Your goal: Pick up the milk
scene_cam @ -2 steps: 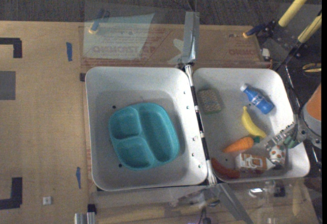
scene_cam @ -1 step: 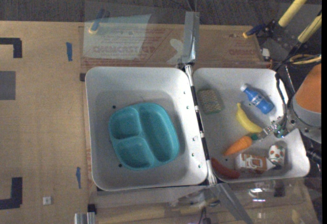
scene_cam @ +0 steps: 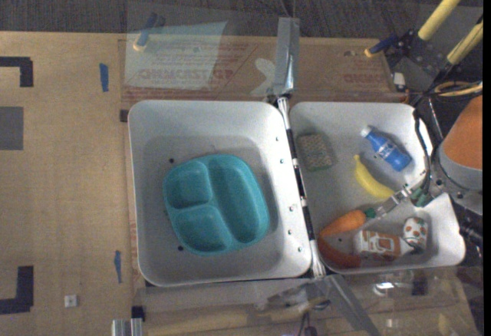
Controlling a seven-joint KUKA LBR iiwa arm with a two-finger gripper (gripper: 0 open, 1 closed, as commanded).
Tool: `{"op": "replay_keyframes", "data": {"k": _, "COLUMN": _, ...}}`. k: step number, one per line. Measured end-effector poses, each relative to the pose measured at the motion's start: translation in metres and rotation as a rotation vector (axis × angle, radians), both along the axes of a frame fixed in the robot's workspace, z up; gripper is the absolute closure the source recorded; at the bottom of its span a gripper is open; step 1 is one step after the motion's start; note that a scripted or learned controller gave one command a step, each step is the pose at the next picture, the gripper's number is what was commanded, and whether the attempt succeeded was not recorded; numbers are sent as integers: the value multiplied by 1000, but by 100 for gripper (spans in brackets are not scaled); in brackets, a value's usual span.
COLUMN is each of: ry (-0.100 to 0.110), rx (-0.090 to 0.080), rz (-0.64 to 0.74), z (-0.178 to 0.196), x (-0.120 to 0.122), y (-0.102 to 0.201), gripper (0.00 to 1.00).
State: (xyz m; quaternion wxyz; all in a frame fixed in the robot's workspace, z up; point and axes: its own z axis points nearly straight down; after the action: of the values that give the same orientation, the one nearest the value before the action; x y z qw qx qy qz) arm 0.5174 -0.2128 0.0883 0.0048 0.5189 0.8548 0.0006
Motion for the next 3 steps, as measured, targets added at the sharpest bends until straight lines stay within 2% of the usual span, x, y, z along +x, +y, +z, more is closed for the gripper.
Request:
{"op": "replay_keyframes", "data": {"k": 1, "ry": 5, "rx": 1, "rz": 173, "z": 151, "x": -36, "y": -11, "gripper": 0}}
{"op": "replay_keyframes", "data": {"k": 2, "ry": 4, "rx": 0, "rz": 168, "z": 177, "x": -19, "y": -12, "gripper": 0}}
{"op": "replay_keyframes", "data": {"k": 3, "ry": 5, "rx": 1, "rz": 169, "z": 33, "x": -36, "y": -7, "gripper": 0}}
